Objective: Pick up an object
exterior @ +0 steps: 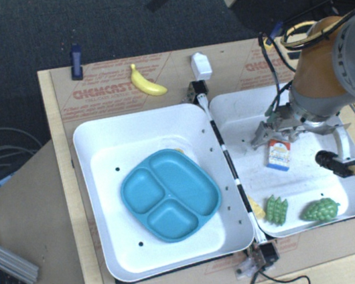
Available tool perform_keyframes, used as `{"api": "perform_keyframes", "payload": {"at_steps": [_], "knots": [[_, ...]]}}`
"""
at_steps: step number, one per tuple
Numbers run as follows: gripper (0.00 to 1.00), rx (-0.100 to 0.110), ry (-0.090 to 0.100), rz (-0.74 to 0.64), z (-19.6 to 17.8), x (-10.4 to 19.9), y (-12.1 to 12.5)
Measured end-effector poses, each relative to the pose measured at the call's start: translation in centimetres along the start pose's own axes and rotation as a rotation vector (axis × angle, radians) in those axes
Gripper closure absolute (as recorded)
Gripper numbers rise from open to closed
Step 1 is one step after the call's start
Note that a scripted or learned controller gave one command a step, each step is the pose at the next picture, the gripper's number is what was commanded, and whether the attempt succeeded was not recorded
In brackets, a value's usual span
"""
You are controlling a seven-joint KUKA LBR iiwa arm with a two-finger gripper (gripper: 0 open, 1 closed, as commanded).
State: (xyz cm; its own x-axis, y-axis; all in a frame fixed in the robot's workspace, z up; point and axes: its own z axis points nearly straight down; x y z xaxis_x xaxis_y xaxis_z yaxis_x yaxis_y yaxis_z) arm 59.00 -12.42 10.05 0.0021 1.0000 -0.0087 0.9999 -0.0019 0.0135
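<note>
**Claw down over the small carton, lift not yet made**

The claw [277,135] hangs low in the right bin [240,110], its metal fingers spread apart in a wide V, one tip toward the bin's centre wall and the other under the wrist. Directly below it lies a small carton [278,155], white and orange with a blue lower end, flat on the bin floor. The fingers straddle its upper end but are not closed on it, and nothing is held between them. Judging by this, the approach is done; closing on the carton and raising it clear are what is left, so the task is perhaps halfway along at best.

Farther out in the same bin, near the front wall, sit two green bumpy toys: one smaller [276,210] and one broader [320,210], well apart from the claw. A scrap of yellow [257,209] shows just beside the smaller one, too little to identify.

The left bin [90,146] carries one blue divided tray [169,194] with three compartments. Beyond the bins, on the counter [113,88], lie one yellow banana [146,82], one small dark blue object [76,62] at the far edge, and one white block [201,66] near the bins' joining clip.

Count: one carton, two green toys, one tray, one banana.
</note>
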Motion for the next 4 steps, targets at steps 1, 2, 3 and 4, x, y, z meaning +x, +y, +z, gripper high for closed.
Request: {"api": "perform_keyframes", "payload": {"at_steps": [1,2,3,4], "knots": [[0.00,-0.005,0.001,-0.001,1.0,1.5,-2.0],[1.00,-0.008,-0.003,0.001,-0.1,1.4,-1.9],[0.00,-0.007,-0.003,0.001,-0.1,1.4,-1.9],[1.00,-0.009,-0.003,0.002,-1.1,1.4,-1.8]]}}
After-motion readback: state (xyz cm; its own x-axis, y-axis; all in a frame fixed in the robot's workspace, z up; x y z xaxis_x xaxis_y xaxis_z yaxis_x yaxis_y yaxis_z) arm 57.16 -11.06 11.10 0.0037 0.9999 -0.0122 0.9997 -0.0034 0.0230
